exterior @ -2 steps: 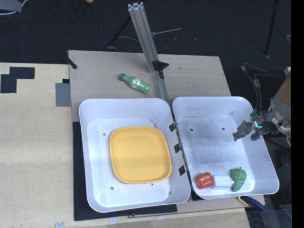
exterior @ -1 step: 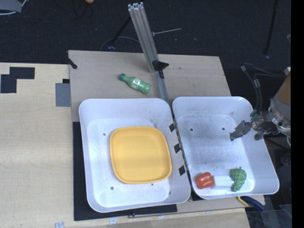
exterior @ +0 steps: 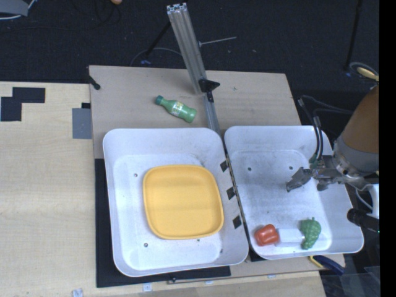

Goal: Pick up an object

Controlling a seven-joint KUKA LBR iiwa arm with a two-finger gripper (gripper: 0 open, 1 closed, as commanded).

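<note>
The small red plastic bell pepper (exterior: 266, 234) lies near the front wall of the right shallow white bin (exterior: 266, 142), with a green leafy toy vegetable (exterior: 310, 232) just beside it toward the arm. The end effector (exterior: 299, 179) hangs over the bin's middle, empty; whether it is open or closed I cannot tell. Both candidates sit forward of it, near but apart. A good pick probably means centring above one item, keeping off the bin wall, and descending straight. A yellow square plate (exterior: 183, 201) lies in the left bin (exterior: 124, 142); a green bottle (exterior: 176, 109) lies on the worktop (exterior: 253, 94).
</note>
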